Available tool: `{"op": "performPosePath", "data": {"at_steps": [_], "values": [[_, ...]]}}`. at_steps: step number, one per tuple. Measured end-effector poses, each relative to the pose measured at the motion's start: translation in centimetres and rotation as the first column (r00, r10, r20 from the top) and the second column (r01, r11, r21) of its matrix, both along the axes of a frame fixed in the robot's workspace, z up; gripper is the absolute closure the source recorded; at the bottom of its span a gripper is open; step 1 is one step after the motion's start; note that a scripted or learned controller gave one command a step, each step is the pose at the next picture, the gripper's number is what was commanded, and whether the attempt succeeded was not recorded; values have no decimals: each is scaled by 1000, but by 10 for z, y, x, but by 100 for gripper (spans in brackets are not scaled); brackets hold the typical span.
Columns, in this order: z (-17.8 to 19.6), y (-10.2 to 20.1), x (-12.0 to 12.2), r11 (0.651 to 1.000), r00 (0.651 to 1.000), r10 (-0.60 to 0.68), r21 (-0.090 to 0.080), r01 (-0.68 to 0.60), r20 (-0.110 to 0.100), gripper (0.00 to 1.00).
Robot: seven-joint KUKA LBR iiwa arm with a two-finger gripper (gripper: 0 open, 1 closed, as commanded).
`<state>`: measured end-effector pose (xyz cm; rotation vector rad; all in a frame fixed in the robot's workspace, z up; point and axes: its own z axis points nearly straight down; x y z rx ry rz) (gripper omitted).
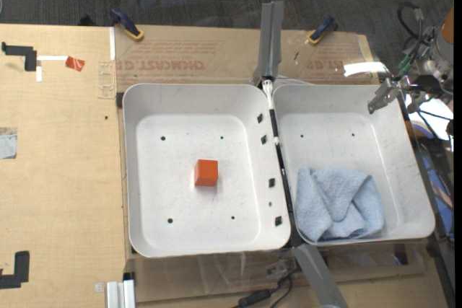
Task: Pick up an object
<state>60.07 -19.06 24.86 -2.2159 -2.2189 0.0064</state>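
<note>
Two white bins sit side by side: left bin w/ an orange block near its middle, right bin w/ a crumpled blue cloth at its near edge. Gripper hangs over right bin's far right corner, well apart from both; can't tell its state.

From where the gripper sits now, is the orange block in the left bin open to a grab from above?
Probably yes. The orange block stands alone on the left bin floor, away from the walls. The gripper hangs at the right bin's far corner.
</note>
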Motion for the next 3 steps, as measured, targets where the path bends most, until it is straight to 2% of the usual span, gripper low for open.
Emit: {"op": "performPosePath", "data": {"at_steps": [1, 2, 3], "values": [[67, 55, -62, 991, 991, -134, -2, 134, 1, 0], [135, 97, -78, 963, 963, -269, -6, 269, 2, 0], [190, 88, -57, 972, 972, -234, -5, 234, 1, 0]]}}
